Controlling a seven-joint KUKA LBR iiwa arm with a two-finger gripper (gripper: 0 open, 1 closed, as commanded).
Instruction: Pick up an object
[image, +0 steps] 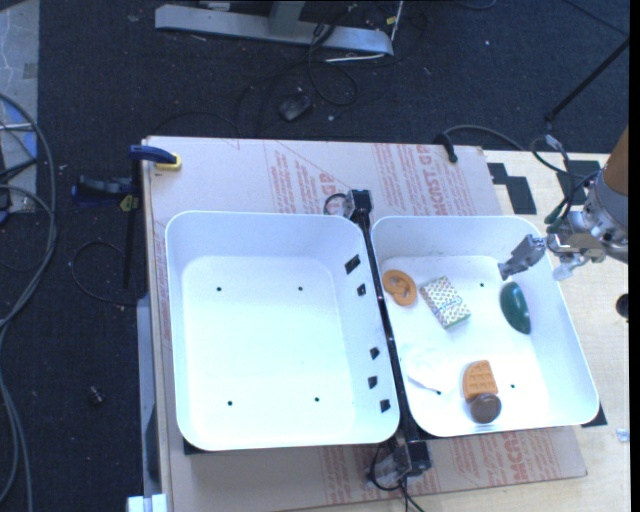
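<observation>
Above the right bin's (575, 345) far edge, the gripper (535, 255) hangs with fingers apart, holding nothing. Below it lies a dark green object (516, 307), near a patterned block (445, 302), orange disc (400, 287) and orange block (480, 378).

The grey, rounded metal wrist of the robot arm (606, 205) carried an orange band at its upper edge. Below it sat a silver-grey two-finger gripper (527, 255) with dark fingers, and thin black cables ran alongside the wrist.
</observation>
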